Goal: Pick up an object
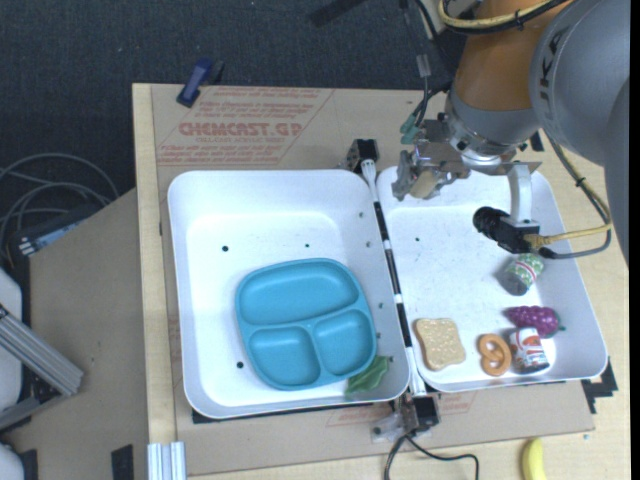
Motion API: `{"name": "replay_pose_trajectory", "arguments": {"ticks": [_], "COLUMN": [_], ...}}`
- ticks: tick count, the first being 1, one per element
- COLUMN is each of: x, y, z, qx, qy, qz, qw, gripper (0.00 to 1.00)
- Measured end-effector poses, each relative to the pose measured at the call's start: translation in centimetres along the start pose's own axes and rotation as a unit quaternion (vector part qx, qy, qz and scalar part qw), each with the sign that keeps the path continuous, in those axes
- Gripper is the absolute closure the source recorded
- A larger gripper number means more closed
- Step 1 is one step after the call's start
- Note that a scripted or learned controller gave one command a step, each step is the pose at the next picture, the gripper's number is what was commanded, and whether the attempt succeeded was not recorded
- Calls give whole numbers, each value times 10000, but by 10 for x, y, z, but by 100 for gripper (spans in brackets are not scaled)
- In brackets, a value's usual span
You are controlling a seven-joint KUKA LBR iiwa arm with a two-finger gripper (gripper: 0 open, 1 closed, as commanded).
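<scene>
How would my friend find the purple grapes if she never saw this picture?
Look in the right bin, along its near right side. The purple grapes lie just above a small can, with a pretzel and a bread slice to the left. They are the one purple, bumpy thing.

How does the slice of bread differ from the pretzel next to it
The bread slice is pale tan, squarish and solid; the pretzel is darker orange-brown, looped with holes, and smaller. The bread lies nearer the divider between the bins. Both rest flat at the near end of the right bin.
</scene>
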State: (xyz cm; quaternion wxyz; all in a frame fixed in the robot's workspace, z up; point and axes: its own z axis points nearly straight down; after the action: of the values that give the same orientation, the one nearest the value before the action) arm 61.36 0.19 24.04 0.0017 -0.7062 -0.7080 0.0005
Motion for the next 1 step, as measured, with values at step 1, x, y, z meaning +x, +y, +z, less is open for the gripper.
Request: {"name": "replay_pose_trajectory", "arguments": {"ticks": [1], "x": [-16], "y": [2], "z": [-35], "qx": [-30], "qy": [-12], "qz": [12], "qw": [10000], "gripper": [100]}}
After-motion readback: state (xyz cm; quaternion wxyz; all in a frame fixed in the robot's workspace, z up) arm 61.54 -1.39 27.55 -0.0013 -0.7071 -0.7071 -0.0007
